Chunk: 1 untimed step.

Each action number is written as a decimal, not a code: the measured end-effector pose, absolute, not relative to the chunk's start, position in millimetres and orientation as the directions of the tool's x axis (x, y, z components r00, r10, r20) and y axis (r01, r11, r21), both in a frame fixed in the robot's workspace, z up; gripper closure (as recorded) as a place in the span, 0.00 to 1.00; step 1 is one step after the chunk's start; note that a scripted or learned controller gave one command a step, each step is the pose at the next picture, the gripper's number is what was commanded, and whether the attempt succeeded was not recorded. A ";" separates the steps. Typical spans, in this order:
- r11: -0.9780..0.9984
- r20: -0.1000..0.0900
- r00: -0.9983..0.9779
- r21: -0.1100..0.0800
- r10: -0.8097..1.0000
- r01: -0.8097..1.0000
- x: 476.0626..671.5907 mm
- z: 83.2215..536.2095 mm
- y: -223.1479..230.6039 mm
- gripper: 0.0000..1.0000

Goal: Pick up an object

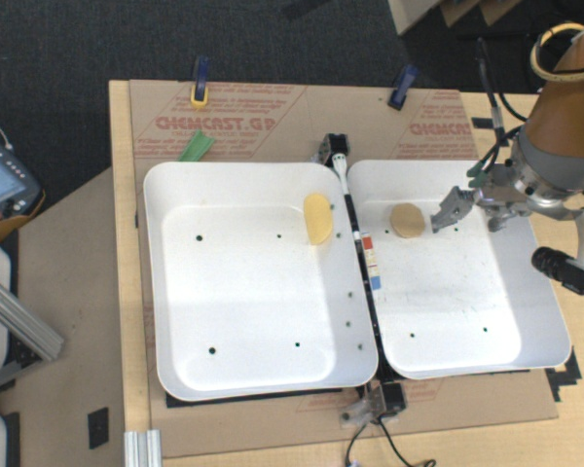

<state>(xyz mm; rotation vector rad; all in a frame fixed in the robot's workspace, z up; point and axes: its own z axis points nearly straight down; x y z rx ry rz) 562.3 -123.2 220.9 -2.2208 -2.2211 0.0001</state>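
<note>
Seen from above at a slant, the gripper hangs over the right bin, just right of a round tan object lying near that bin's upper left corner, apart from it. I cannot tell how wide the jaws stand. A yellow oblong object lies in the left bin, its long axis running top to bottom. The arm is cut off at the right.

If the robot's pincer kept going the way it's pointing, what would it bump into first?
Probably the round tan object in the right bin. The pincer points left toward it, close beside it. Its height above the bin is unclear from this slanted view, so it could pass over.
</note>
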 end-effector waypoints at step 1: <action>-0.004 0.003 0.004 -0.007 1.000 1.000 474.9 223.4 -130.2 0.00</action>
